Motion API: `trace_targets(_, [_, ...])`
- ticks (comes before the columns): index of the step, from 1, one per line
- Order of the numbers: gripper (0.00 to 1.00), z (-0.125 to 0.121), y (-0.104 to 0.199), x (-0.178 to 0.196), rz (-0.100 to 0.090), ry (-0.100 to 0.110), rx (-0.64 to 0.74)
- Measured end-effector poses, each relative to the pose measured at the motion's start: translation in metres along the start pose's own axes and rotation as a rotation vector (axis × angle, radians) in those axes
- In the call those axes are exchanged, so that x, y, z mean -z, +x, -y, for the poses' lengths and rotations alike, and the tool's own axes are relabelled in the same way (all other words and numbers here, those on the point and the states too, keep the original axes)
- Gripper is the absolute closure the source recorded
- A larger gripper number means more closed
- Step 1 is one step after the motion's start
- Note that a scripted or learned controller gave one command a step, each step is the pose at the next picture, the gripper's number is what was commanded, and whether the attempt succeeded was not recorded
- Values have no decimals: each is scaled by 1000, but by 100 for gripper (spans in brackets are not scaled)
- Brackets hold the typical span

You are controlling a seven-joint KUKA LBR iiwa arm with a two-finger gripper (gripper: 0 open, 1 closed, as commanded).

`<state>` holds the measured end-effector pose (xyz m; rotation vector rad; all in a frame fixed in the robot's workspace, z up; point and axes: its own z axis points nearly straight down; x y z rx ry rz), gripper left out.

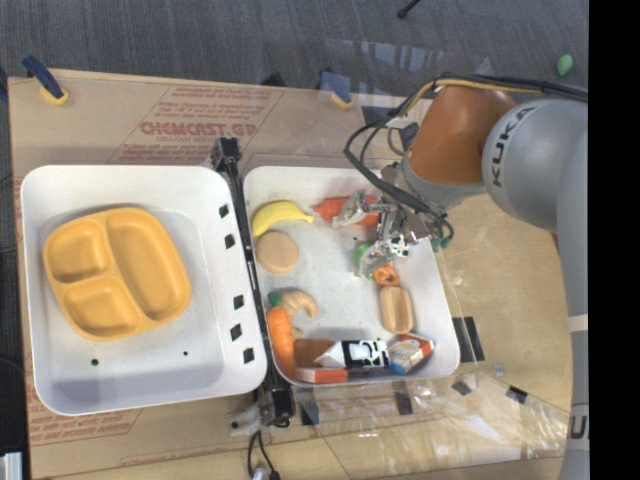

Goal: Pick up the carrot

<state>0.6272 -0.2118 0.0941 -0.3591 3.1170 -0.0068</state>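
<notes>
the arm (500, 153) comes in from the right of the frame and its gripper (385, 243) sits low over the upper right part of the right bin (440, 298), among wires and metal parts. i cannot tell from here how it is set or whether it has hold of anything.

the carrot (281, 340) lies at the lower left of that bin, against the left wall, well apart from the gripper. just above it is a curled pale shrimp (293, 303). a banana (279, 214) lies at the upper left of the bin, with a round tan bun (279, 253) just below it. a hot dog (396, 309) lies near the right wall, below the gripper. along the bottom wall rests a red and white packet (350, 356).

the left bin (60, 368) holds a yellow divided plate (115, 271) with three sections.
</notes>
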Motion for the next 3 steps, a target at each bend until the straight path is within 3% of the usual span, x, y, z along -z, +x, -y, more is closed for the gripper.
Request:
trace_targets(1, [0,-32,57,-2,-3,-5,-89])
trace_targets(2, [100,-32,54,10,1,-3,-84])
trace_targets(3, [100,-12,37,-1,1,-4,357])
